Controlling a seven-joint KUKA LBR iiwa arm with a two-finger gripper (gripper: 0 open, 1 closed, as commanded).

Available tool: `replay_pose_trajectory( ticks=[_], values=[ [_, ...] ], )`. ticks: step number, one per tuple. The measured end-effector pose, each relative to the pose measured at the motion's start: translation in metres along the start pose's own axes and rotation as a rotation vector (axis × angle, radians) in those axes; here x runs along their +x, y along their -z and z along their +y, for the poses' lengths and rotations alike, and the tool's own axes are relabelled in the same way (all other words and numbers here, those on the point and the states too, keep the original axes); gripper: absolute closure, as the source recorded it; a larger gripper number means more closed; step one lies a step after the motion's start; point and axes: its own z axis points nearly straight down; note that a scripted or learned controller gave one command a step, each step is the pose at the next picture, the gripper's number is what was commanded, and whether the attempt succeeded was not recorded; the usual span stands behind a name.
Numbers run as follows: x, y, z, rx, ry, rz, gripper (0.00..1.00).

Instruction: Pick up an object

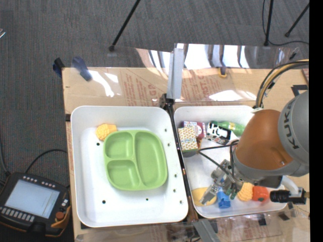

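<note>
Basically gripper [220, 185] sits low in right bin [212, 213], finger state unclear, crowded by blue block [224, 201], yellow toy [246, 191] and cartons [187, 138]; left bin [86, 185] holds green tray [135, 159].

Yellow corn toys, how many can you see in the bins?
2. One corn cob lies in the left bin, touching the green plate's upper-left corner. The other corn piece sits in the right bin beneath the arm, which may hide more.

A robotics lab, set up for testing.

Tripod legs [128, 18] stand on grey carpet [45, 29], a teach pendant [33, 201] lies by the cardboard-covered table [126, 84], and a KUKA-branded arm [272, 145] with loose cables [275, 79] leans over two white bins [83, 130].
</note>
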Motion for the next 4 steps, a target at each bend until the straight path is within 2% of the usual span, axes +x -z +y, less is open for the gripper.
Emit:
replay_pose_trajectory(
  ticks=[1, 2, 3, 4],
  values=[
    [0.0, 0.009, 0.0, 0.0, 0.003, 0.002, 1.0],
    [0.0, -0.008, 0.001, -0.001, -0.304, -0.002, 1.0],
    [0.0, -0.009, 0.001, -0.001, -0.302, -0.004, 0.0],
    [0.0, 0.0, 0.0, 0.0, -0.302, -0.001, 1.0]
  ],
)
